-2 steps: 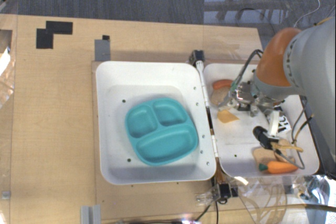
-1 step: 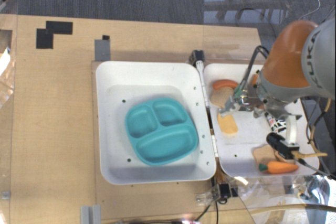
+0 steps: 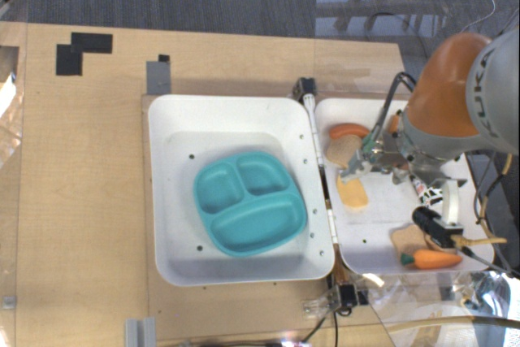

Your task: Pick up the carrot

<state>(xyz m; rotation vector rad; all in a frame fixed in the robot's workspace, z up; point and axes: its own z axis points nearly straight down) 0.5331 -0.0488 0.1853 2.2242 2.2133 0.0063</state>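
Observation:
The carrot, orange with a green top at its left end, lies near the front edge of the right bin. It rests beside a brown toast piece. My gripper hangs over the left part of the same bin, well to the back and left of the carrot. It sits between a beige bread piece and a yellow cheese slice. Nothing is visibly held in it. The arm's orange band hides the bin's back right part.
A red-orange sausage lies at the back left of the right bin. The left bin holds a teal divided plate. The ridge between the two bins runs close to my gripper's left.

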